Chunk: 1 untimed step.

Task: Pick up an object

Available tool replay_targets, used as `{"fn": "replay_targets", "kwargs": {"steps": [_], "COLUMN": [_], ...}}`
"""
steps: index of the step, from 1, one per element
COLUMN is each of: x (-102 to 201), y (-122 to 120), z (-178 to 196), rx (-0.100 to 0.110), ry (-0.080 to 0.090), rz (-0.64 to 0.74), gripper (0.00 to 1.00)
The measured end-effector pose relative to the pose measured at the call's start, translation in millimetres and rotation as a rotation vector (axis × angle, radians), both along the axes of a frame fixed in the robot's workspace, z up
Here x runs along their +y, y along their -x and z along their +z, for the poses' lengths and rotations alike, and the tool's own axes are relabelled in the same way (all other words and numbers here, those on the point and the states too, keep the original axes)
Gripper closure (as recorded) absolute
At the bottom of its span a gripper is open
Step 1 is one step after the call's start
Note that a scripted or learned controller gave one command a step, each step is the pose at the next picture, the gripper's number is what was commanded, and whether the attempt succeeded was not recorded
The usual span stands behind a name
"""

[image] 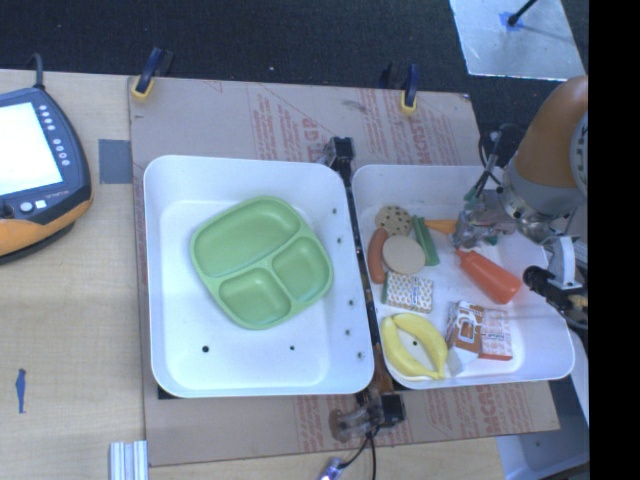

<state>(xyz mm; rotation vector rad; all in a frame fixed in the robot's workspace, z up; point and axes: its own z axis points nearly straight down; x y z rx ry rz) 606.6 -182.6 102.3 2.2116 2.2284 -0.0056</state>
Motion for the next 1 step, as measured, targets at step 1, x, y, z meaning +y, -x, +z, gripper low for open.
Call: {"fn": "replay_targets", "kwargs": {"steps": [1], "x": [25.6], "y": [45.6], "z": [1.5], "rx": [0.003], "ry": [-0.003], "rz": [-0.004], "gripper": [1.00]}}
